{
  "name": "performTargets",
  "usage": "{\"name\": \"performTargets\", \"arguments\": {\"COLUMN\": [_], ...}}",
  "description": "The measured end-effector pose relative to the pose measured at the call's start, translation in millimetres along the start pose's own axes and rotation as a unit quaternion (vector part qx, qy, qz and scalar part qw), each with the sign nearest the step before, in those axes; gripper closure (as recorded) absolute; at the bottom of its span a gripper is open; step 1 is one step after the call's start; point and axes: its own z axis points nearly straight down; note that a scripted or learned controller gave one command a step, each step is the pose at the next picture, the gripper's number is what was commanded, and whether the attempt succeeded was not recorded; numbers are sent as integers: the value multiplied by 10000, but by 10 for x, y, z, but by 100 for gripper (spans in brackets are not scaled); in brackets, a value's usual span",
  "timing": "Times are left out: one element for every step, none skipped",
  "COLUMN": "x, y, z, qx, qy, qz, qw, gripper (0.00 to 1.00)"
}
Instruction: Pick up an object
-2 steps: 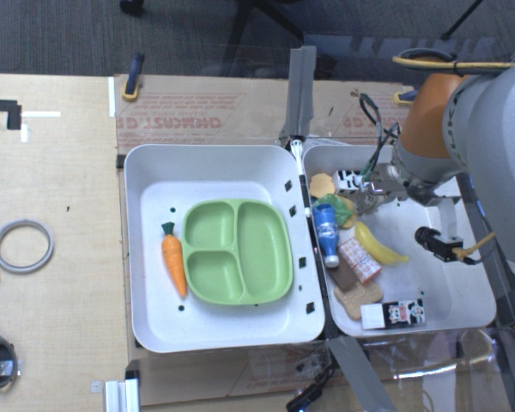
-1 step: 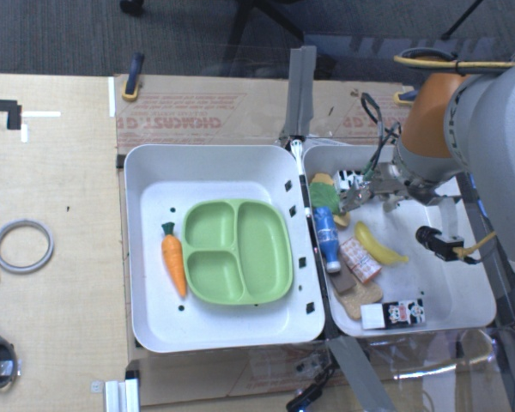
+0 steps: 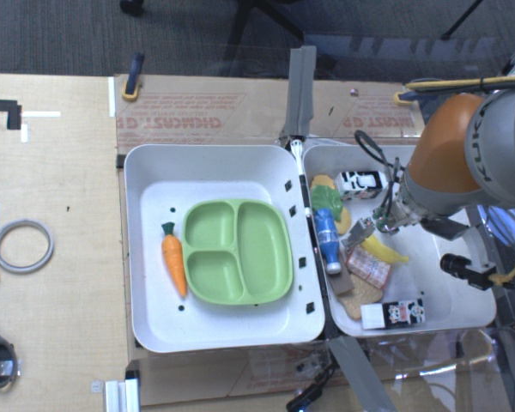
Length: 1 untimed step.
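Clutter in the right bin (image 3: pixel 463 303) was hard to sort out, since several items overlapped against its left wall. The arm (image 3: pixel 463 157) entered from the right, cut off by the frame edge, and its bulk hid much of the bin's upper right corner. The gripper (image 3: pixel 366 230) sat low over the pile, just beside a yellow banana (image 3: pixel 384 250); whether its jaws were apart or together I could not tell, because they were small and blurred against the objects beneath, and nothing could be seen held between them.

Along the right bin's left wall lay a blue bottle (image 3: pixel 327 239), running lengthwise, with a green toy (image 3: pixel 326 200) at its upper end and a yellowish item partly hidden behind that. A black-and-white carton (image 3: pixel 360 181) rested near the bin's top, partly covered by a cable. Below the gripper a pink patterned packet (image 3: pixel 369 269) lay tilted, touching the banana, with a tan, flat piece partly tucked under it. Another black-and-white box (image 3: pixel 396 314) lay near the bin's lower edge, well apart from the gripper.

The left bin (image 3: pixel 146 256) held 2 things: a green divided plate (image 3: pixel 239 251) with 3 compartments, none holding anything, and an orange carrot (image 3: pixel 174 260) lying just beside the plate's left rim.

On the bench to the left of the bins lay a grey ring (image 3: pixel 21 245), and something dark was cut off at the lower left corner.
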Motion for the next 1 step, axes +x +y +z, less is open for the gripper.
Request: {"name": "performTargets", "arguments": {"x": [-8], "y": [-2], "z": [-88], "qx": [2], "qy": [-4], "qz": [3], "qw": [10000], "gripper": [100]}}
